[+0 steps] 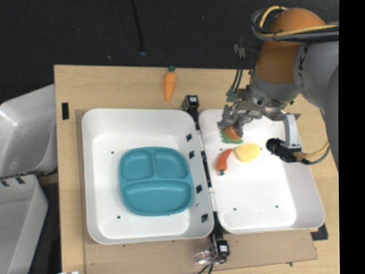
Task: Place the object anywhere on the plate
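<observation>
Your gripper (232,125) low in right bin (285,210), over small orange-green toy (232,133); grip state unclear, can't tell. Plate (155,180) sits in left bin (102,210).

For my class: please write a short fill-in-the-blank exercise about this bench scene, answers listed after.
1. The blue plate lies in the ____ bin.
2. The toy carrot lies on the wooden bench, ____ both bins.
3. The yellow object lies beside a ____ one in the right bin.

Missing words: left; outside; red
</observation>
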Action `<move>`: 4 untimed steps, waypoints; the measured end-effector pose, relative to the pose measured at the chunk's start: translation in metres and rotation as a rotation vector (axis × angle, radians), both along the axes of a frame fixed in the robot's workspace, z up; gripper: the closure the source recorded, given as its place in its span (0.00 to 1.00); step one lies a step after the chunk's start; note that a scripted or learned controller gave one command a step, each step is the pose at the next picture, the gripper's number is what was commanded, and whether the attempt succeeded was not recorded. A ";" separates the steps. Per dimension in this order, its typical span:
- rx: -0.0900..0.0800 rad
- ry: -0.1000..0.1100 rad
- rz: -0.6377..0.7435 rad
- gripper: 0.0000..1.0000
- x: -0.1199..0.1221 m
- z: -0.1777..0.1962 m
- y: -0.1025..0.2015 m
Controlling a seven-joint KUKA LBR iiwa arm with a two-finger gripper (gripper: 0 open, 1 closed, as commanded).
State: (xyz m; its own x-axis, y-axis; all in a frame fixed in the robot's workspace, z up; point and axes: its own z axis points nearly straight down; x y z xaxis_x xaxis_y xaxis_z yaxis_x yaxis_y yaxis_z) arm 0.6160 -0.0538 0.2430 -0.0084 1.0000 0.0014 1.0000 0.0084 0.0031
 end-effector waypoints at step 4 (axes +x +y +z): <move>-0.002 0.003 -0.005 0.00 0.039 0.001 0.154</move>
